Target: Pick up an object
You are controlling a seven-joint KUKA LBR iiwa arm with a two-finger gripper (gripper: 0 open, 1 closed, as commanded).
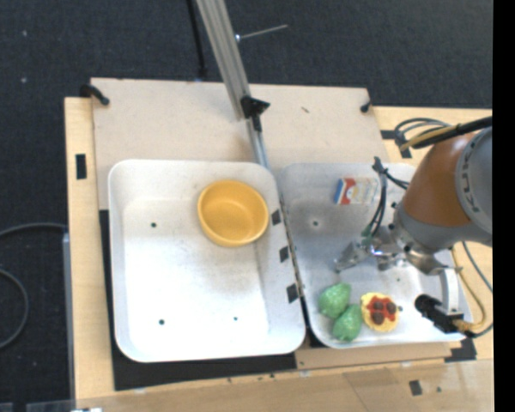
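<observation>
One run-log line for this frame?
hand over right bin | green pieces near front | yellow bowl in left bin

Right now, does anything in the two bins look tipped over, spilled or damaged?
Nothing stands out. The yellow bowl sits upright in the left bin. In the right bin, the two green pieces, the yellow and red toy and the small carton lie apart, without visible damage.
</observation>
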